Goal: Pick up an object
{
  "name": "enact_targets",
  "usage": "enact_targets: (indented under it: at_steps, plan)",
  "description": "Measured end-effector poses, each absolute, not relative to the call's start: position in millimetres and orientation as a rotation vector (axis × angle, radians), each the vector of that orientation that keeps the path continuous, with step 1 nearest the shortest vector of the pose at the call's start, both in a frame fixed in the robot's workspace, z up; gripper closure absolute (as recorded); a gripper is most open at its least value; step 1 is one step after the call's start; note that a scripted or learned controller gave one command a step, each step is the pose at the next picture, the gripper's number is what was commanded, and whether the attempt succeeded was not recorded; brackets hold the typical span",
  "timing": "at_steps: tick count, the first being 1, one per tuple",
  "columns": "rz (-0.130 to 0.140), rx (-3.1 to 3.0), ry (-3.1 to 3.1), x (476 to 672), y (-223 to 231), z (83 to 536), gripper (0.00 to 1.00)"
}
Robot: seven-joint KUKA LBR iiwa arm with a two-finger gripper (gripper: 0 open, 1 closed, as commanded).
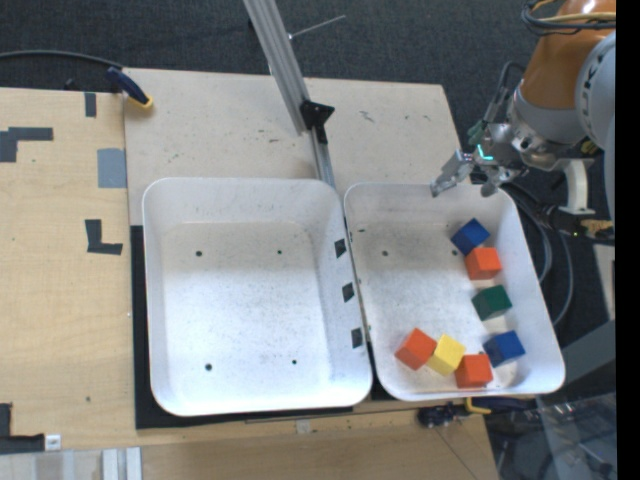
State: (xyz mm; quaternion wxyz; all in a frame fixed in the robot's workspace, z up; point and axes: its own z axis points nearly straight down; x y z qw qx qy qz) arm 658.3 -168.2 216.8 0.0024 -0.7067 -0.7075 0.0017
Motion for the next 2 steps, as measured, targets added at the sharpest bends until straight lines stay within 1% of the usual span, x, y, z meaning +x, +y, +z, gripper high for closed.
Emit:
enact_targets:
  at_steps: [1, 2]
  plan:
    - [0.004, -2.219, -2.224, 659.3, -168.5, 220.1, 0.00]
    - [0.007, -2.218, -2.221, 660.9, -172.1, 175.2, 0.00]
